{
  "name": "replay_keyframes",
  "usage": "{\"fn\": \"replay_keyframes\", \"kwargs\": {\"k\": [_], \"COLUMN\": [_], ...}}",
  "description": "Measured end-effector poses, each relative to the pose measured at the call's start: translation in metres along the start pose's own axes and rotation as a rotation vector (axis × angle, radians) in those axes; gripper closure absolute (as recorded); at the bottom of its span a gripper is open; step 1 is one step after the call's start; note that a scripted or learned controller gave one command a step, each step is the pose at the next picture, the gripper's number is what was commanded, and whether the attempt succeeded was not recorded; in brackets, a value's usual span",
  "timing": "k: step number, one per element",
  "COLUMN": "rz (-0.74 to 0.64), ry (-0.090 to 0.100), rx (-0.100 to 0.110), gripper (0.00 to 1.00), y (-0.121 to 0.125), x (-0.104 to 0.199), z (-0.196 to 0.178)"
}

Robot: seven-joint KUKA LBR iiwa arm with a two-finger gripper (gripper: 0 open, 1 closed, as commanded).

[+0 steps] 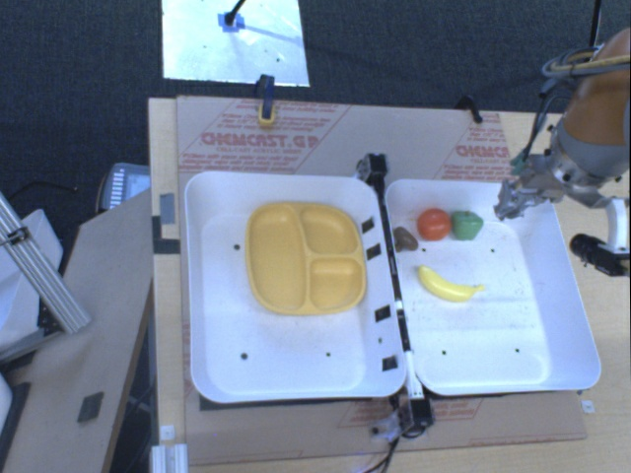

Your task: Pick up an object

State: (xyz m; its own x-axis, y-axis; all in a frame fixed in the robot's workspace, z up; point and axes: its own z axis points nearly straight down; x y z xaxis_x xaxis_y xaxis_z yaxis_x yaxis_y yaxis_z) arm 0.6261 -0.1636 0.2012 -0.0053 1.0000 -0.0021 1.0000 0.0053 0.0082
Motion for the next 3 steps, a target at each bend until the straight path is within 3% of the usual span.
{"fn": "replay_keyframes", "kwargs": {"k": [1,3], "rz": [-0.001,-0.001], "ry": [0.001,0.003], "rx": [0.005,0.008], "gripper": [1.00,1.00], "y": [0.001,-0.029], "x": [0.000,0.090], "z": [-0.016,-0.035]}}
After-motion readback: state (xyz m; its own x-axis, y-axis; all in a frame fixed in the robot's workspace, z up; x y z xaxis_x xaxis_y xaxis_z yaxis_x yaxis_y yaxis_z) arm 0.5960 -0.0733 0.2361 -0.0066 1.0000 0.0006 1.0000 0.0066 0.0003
